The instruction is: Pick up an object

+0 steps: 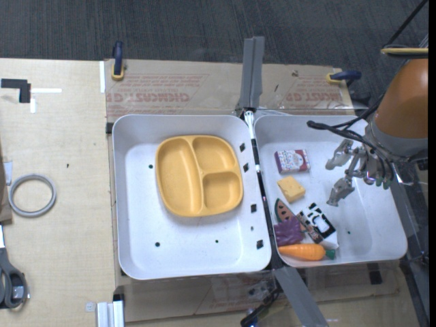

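The divided plate [199,175] was a flat mustard yellow, set in a white bin [136,251]. In the other white bin [381,240] the toy carrot [302,252] was orange with a green tip, the cheese wedge [291,189] pale yellow, and the small packet [291,160] red and white (its print too small to read). A purple piece [287,232] lay beside a black-and-white patterned item [317,222]. The arm's band [407,101] was orange, the tape roll [30,195] grey.
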Tool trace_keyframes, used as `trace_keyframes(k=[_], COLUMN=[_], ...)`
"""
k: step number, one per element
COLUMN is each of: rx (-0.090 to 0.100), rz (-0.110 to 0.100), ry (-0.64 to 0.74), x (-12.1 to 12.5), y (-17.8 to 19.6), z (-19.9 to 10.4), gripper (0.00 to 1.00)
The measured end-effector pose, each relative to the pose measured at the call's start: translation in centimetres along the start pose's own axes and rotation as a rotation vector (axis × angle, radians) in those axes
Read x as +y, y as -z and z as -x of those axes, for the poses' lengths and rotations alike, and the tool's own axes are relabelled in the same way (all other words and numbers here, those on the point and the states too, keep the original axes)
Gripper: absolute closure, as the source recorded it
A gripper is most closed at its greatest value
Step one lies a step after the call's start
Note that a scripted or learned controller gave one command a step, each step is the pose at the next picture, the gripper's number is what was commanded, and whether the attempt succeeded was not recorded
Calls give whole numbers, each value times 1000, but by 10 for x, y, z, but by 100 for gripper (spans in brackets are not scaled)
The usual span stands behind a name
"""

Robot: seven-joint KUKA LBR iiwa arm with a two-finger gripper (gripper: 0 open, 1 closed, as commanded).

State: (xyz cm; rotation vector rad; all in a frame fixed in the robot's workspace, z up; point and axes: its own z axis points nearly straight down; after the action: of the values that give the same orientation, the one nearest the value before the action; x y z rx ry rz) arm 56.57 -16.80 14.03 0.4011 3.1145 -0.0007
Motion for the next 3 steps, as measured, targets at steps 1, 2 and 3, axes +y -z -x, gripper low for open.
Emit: trace_keyframes(k=[1,2,3], rx=[-39,-23,-25], rz=[5,10,13], ry=[-383,-699,-986], x=[4,43,63], y=[-32,-33,-33], z=[-72,19,88], gripper=[0,0,0])
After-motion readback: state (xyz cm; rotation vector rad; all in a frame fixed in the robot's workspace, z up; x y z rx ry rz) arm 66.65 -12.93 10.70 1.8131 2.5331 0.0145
